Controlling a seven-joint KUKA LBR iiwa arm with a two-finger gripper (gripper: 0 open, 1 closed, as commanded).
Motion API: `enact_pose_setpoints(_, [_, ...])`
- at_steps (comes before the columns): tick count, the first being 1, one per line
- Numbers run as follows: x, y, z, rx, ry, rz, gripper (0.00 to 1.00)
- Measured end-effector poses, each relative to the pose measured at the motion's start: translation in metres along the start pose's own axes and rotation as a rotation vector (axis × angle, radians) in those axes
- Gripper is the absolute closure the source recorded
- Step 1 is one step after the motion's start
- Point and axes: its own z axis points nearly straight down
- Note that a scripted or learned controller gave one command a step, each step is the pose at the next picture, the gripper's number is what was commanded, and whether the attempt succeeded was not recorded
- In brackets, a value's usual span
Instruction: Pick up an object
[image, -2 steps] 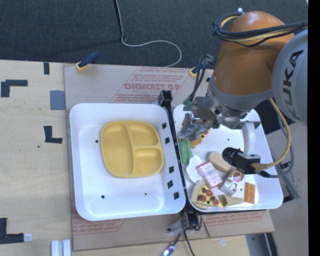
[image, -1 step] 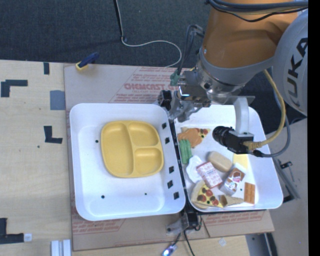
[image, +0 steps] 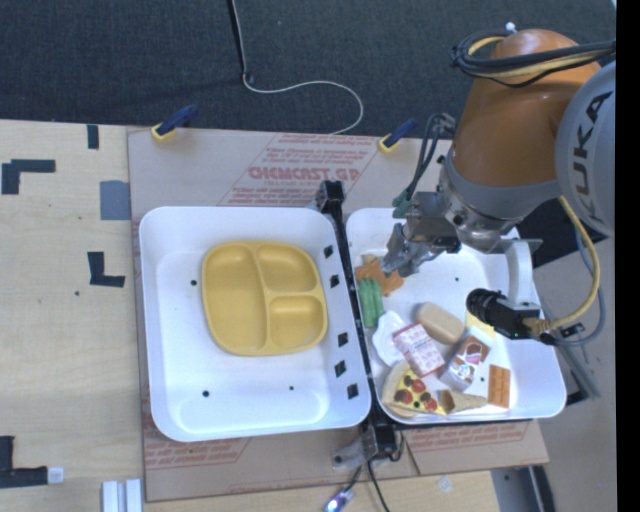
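My gripper (image: 392, 272) hangs over the far left part of the right bin (image: 540, 400), right above an orange toy piece (image: 371, 271) and a green toy vegetable (image: 371, 302). Nothing shows between its fingers. Nearer the front of that bin lie a tan bread piece (image: 440, 323), a red and white packet (image: 418, 348), a pizza slice (image: 411, 391), a small can (image: 463, 363) and an orange cracker (image: 498, 386).
A yellow divided plate (image: 264, 297) rests in the left bin (image: 170, 400). A black divider with clips (image: 345, 300) runs between the bins. Blue and yellow clamps (image: 174, 121) hold the cardboard at the back. A white cable (image: 300, 88) loops on the dark floor.
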Motion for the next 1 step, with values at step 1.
enact_pose_setpoints(1, [0.0277, -0.0128, 0.0993, 0.002, 0.004, -0.011, 1.0])
